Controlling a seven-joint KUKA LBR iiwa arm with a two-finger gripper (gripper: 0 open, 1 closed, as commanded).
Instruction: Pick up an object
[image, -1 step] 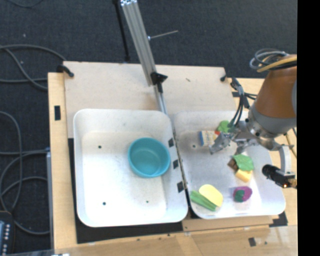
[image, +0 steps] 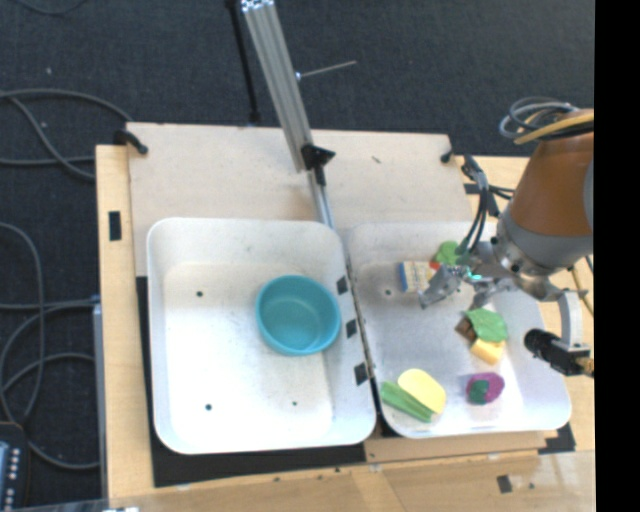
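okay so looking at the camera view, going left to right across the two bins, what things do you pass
Blue bowl → yellow and green piece → gripper → purple and green piece. The small items bunched around the gripper and the green and yellow block by the arm overlap in the order, so I left them out.
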